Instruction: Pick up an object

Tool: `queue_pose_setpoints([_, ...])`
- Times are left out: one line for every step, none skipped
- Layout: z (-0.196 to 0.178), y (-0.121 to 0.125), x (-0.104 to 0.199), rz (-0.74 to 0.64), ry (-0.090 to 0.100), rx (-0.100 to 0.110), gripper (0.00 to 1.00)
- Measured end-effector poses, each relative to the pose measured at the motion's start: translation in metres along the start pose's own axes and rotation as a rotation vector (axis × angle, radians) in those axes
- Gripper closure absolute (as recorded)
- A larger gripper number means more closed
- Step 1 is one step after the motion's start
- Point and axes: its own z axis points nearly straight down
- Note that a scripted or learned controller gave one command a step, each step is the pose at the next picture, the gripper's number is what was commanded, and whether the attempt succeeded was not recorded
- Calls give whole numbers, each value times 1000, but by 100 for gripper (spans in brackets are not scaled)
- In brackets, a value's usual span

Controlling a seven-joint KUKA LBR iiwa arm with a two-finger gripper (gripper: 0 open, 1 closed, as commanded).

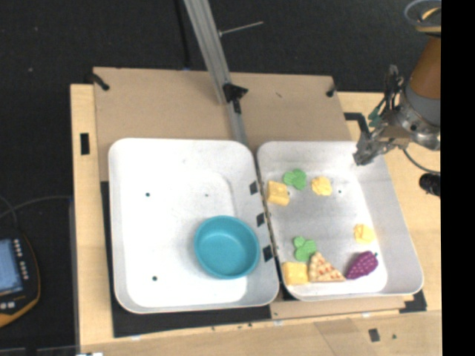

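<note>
Over the right bin's [386,199] far right corner the gripper [365,153] hangs, approach barely begun, finger state impossible to tell, so next it must descend toward a toy like the yellow piece [321,186] nearby.

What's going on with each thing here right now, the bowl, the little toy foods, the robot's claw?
Blue bowl: upright, in the left bin.
Purple grapes: lying in the right bin, near its front corner.
Waffle slice: lying flat, touching a yellow block.
Green pieces and: lying loose.
Gripper: above the right bin's far corner, holding nothing visible.
</note>
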Motion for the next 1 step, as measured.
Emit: queue_pose_setpoints([4, -1, 56, -3, 2, 4, 100])
